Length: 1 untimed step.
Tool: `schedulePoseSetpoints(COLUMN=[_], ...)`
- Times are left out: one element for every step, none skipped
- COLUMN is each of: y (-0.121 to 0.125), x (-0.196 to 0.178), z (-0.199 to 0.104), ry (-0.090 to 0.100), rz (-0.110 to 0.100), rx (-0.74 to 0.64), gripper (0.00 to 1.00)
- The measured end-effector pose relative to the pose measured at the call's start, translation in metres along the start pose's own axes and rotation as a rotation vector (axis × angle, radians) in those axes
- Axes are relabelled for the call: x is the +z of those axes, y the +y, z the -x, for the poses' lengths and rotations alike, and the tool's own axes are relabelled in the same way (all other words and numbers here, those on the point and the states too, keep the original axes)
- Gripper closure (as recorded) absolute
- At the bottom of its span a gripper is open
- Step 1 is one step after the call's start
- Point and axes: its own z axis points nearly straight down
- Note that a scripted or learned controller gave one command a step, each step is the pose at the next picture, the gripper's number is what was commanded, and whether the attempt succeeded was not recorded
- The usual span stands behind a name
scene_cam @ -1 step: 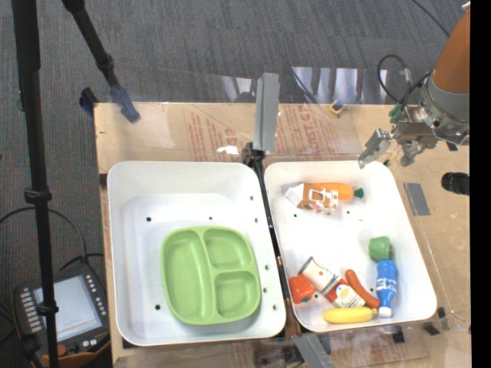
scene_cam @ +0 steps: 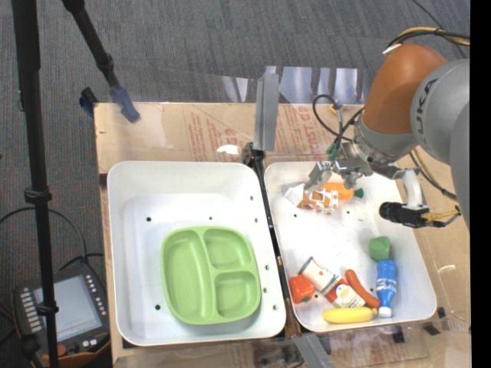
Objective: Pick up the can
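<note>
Clutter: banana (scene_cam: pixel 345 315), sausage (scene_cam: pixel 360 288), bottle (scene_cam: pixel 386 286), pepper (scene_cam: pixel 301 289) and a white-red pack (scene_cam: pixel 326 275) crowd the near end of the right bin (scene_cam: pixel 345 236); all well apart from the gripper, so no snag there; the pack is the one lookalike, so wrong-target risk if the pick goes by shape
Plate: green plate (scene_cam: pixel 211 273) in the left bin (scene_cam: pixel 138 205); out of play
Block: green block (scene_cam: pixel 379 247) mid-bin by the right wall; apart from the target; no threat
Can: taken to be the orange-and-white can (scene_cam: pixel 321 198) at the far end of the right bin, apparently lying on its side; label too blurred to confirm
Neighbours: carrot (scene_cam: pixel 345 192) touching or just beside the can's right end; white scrap (scene_cam: pixel 294 194) just beside its left
Gripper: gripper (scene_cam: pixel 331 181) sits just over the can's far edge; fingers look spread apart, nothing between them; no hold yet
Risk, offset: gripper looks centred beyond the can's middle; closing there could clip the rim and squirt the can toward the near side
Risk, roll: a can on its side rolls if one finger lands first
Risk, double grab: carrot so close it may get pinched along with the can, or wedge the jaws off it
Risk, wall: far wall is near; a pushed can could jam against it
</note>
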Motion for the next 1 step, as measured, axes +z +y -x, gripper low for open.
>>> schedulePoseSetpoints(y=[-0.0226], x=[0.0667], z=[0.0097], ry=[0.000], rz=[0.005], rx=[-0.003], gripper=[0.00])
